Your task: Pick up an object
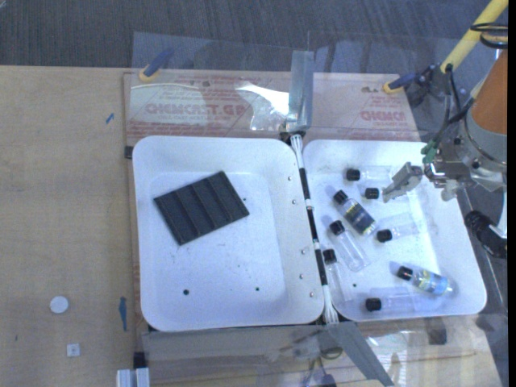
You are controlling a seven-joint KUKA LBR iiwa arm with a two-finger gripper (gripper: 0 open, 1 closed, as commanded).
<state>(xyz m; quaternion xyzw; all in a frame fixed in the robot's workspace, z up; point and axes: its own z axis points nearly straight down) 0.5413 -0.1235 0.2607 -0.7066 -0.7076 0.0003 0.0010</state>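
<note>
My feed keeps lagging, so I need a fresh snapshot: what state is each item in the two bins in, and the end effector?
Dark ribbed pad: lying flat, skewed, in the left bin.
Labelled vial: on its side, black cap on, right bin.
Blue-tinted vial: on its side, capped.
Clear vial: on its side, capped.
End effector: over the right bin, holding nothing visible.

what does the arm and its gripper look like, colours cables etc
The arm enters from the right: a grey body with a broad orange band above the wrist. Black cables loop around its upper part, and a yellow rod or hose runs diagonally behind it. The gripper is pale grey metal with slim fingers, mounted on a blocky grey wrist unit bearing a small green spot.
</note>
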